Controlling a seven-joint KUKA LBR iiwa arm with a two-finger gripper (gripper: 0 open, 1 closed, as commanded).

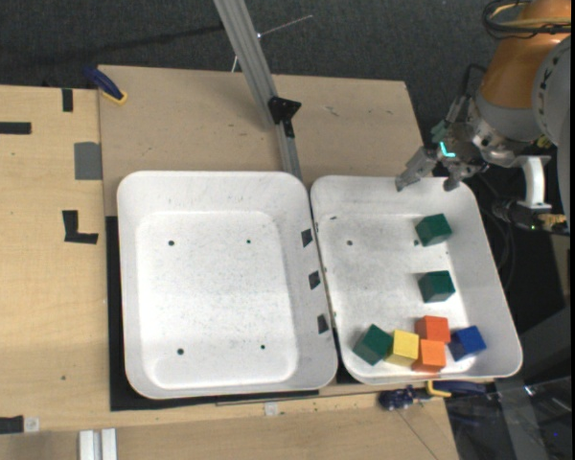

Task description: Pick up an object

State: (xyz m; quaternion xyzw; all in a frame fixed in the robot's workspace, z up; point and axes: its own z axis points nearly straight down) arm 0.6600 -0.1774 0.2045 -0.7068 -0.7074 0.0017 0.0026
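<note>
The right bin (364, 257) holds several small blocks. One green block (433, 229) lies near its far right side, and a second green block (437, 285) sits just below it. At the near edge a third green block (372, 344), a yellow block (403, 344), two orange blocks (432, 341) and a blue block (468, 341) crowd together. My gripper (428, 178) hovers over the bin's far right corner, above the upper green block and apart from it. It is open, with nothing between its spread fingers.
The left bin (211, 276) stands beside the right one. A slanted metal pole (254, 51) runs down to the gap between the bins at the back. Cables and the arm's body (527, 75) fill the right side.
</note>
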